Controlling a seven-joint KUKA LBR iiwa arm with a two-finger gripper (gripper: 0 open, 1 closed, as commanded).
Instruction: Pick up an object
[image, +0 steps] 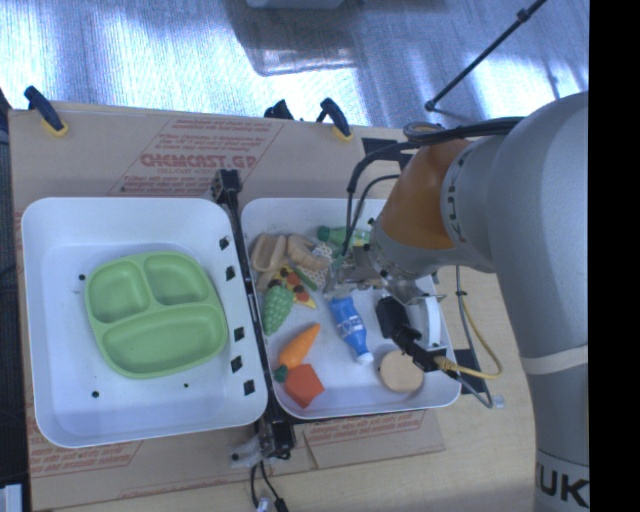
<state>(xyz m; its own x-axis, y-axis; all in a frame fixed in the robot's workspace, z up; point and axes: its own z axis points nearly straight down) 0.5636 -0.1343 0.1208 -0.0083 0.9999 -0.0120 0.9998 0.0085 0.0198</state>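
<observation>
So the blue bottle (348, 327) lies flat in the right bin (440, 395), just right of the carrot (298, 346), long axis running up-left to down-right with its white cap at the lower end. The end effector (362, 266) hangs just above the bottle's top end, and honestly can't tell if it's spread or pressed together. Cardboard (190, 160) behind the bins reads "CHEMCAST GP"; the bottle's label is too small to read.

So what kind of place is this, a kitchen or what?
Probably a robot test bench, not a kitchen: a robot arm reaches over two white bins, toy food like a carrot, and cardboard clamped underneath.
</observation>
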